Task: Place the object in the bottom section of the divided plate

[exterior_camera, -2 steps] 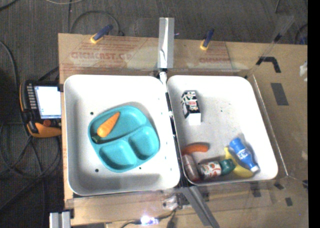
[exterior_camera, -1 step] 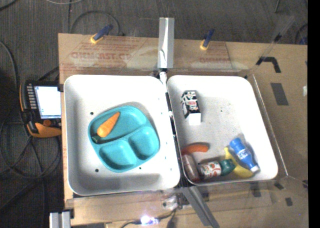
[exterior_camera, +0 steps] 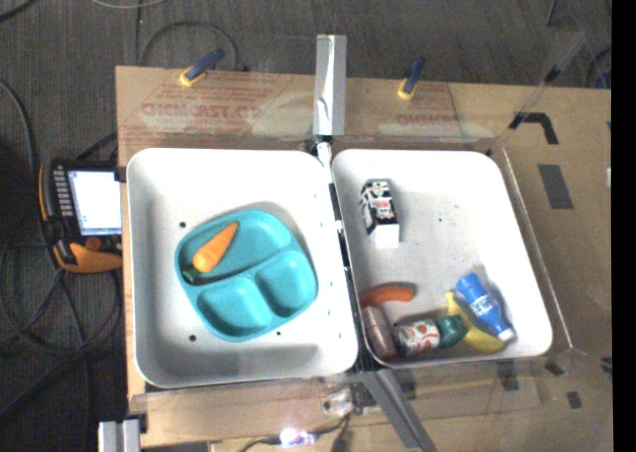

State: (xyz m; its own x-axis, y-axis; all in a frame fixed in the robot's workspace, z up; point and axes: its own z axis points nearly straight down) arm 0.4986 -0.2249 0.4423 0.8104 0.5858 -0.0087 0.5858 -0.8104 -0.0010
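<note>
A turquoise divided plastic plate (exterior_camera: 248, 276) sits in the middle of the left white bin (exterior_camera: 149, 241). An orange toy carrot (exterior_camera: 215, 247) lies in its large upper-left section. The two sections toward the bin's near edge are bare. The jaws' state cannot be told.
</note>
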